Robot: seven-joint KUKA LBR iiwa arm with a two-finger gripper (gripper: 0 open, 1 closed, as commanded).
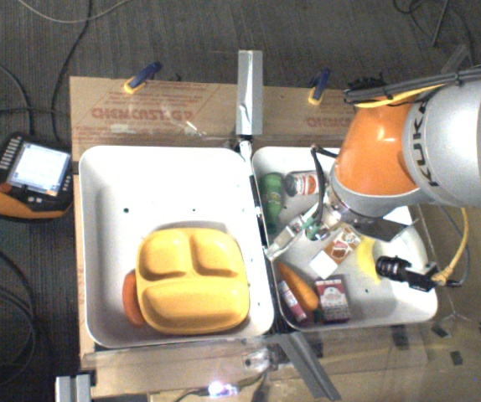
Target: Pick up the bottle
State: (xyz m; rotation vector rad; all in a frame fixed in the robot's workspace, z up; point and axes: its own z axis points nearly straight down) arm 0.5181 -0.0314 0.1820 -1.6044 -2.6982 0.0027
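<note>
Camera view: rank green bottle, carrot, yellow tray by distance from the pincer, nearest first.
From the pincer, right bin:
1. Green bottle, right bin, just up-left.
2. Carrot, right bin, below, near the front edge.
3. Yellow tray, left bin, far left.

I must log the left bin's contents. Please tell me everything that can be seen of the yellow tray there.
The tray is a yellow, plastic-looking, rounded rectangle with three moulded sections: two smaller ones along its far side and one larger at the near side. It lies flat, turned slightly, in the near middle of the left bin. At its left edge it covers part of an orange-red round object. It looks whole and clean.
</note>
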